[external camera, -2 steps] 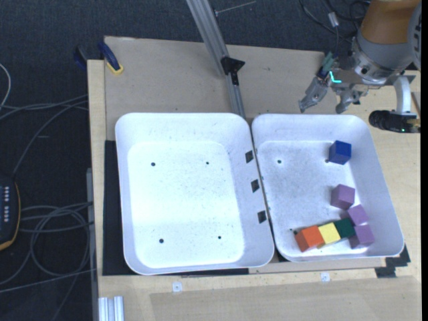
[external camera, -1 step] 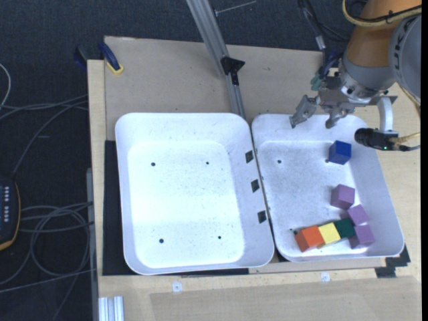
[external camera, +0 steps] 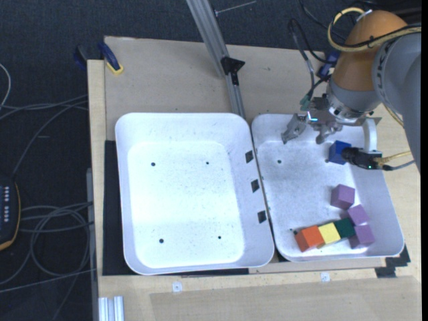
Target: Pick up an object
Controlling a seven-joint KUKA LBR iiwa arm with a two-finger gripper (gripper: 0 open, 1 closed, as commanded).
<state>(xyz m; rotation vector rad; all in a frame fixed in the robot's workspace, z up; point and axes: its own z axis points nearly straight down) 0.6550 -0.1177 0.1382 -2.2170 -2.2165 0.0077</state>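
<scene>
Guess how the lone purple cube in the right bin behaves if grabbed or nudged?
The purple cube looks rigid with flat faces, so it should probably slide rather than roll. It seems small and likely light. It sits apart from the row of blocks near the right bin's front edge, so the end effector likely has clearance around it.

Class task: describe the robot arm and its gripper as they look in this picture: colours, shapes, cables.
The arm is thick, rounded and grey, with an orange band above the wrist. Yellow and dark cables loop around that band. The gripper is small, grey metal, with two thin jaws.
</scene>
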